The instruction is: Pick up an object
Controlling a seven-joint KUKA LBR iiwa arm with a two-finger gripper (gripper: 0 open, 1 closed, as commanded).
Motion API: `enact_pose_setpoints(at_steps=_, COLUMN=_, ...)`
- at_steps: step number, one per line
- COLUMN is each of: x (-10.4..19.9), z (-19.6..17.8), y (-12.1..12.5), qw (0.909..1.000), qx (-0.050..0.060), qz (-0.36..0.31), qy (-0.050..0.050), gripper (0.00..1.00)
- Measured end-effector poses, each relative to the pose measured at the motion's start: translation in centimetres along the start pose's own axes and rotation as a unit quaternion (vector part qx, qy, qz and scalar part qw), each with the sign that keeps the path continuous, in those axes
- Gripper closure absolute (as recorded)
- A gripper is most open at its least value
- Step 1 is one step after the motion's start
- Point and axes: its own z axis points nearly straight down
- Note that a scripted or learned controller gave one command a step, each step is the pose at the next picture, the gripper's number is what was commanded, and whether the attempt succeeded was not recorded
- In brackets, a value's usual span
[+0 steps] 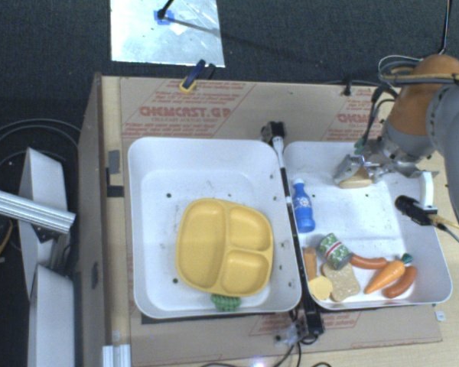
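Jaws [357, 170] low in right bin's [436, 270] far corner, over a pale tan piece [356, 180]; opening not discernible, grip cannot be confirmed. One blue bottle [302, 206] near the divider, long axis running near-to-far, white cap at far end. One green can [334, 250], one carrot [385, 274], two sausages [369, 262], cracker [342, 283] in near corner. Left bin [157, 167]: one yellow divided plate [223, 246], green item [226, 303] at its near edge.

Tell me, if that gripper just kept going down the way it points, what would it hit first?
Probably the tan object directly under the gripper in the right bin; it already looks on or just above it, though height is hard to judge from this slanted view.
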Motion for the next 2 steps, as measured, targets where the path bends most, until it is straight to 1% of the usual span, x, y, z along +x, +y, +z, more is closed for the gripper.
enact_pose_setpoints(at_steps=1, x=-0.1, z=-1.1, y=0.1, qw=1.0000, qx=-0.002, qz=-0.001, qy=-0.001, gripper=1.00)
enact_pose_setpoints(at_steps=2, x=7.5, z=-11.8, y=-4.1, qw=1.0000, qx=-0.001, qz=0.000, qy=0.000, gripper=1.00)
